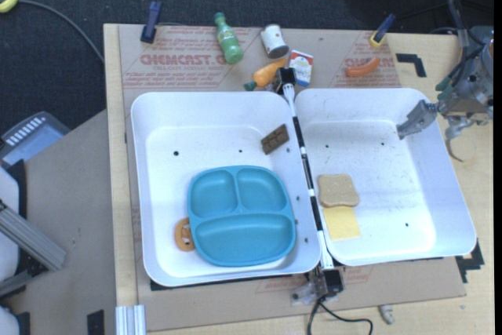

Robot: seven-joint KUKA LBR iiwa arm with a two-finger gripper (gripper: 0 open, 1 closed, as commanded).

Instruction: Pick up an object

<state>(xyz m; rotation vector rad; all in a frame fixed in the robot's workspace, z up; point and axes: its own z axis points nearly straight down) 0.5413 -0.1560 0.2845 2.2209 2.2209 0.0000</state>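
In the right bin (439,192), a tan slice of bread (338,189) lies near the left wall, with a yellow cheese slice (342,222) just in front of it. The left bin (157,169) holds a blue divided plate (241,214), a small brown block (274,140) near its back right, and a pretzel (183,234) tucked against the plate's left edge. My gripper (413,121) hangs over the back right corner of the right bin, well away from the bread and cheese, with nothing visibly in it.
Behind the bins on the board lie a green bottle (228,38), a small can (274,41), a carrot (267,74), a small carton (300,67) and a sausage (362,68). Blue clamps (150,21) grip the board's back edge.
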